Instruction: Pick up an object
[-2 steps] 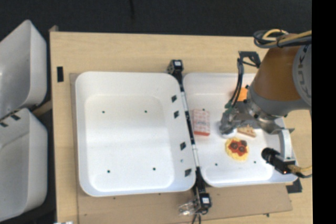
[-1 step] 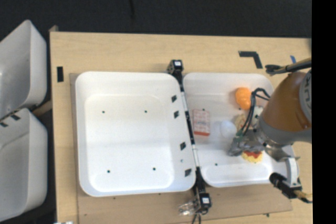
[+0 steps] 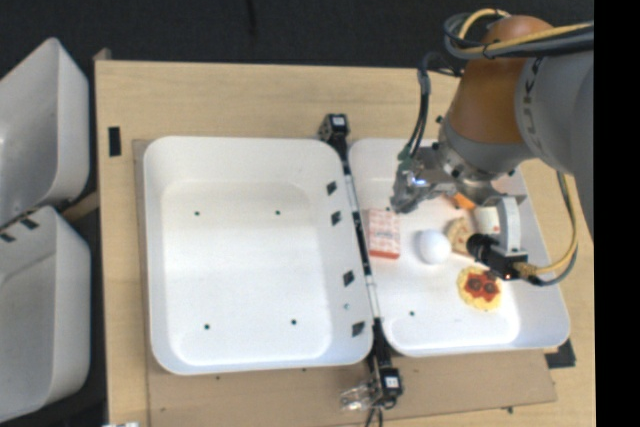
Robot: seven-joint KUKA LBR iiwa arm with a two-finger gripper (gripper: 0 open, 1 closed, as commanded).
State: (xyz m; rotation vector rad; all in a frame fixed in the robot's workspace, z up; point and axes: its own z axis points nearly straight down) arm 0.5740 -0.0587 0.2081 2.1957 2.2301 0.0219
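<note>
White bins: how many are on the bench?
2. The left bin lies at the middle of the bench. The right bin lies beside it, under the arm, and holds a white ball and other small things; the arm hides part of it.

Bright, even overhead light washes the white bins [image 3: 240, 245] nearly featureless, with soft shadows and slightly soft focus.

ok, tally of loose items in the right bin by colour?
White ball: 1
Red-and-white packet: 1
Yellow-and-red item: 1
Tan item, partly hidden: 1
Orange piece, under the arm: 1
Total: 5
</note>
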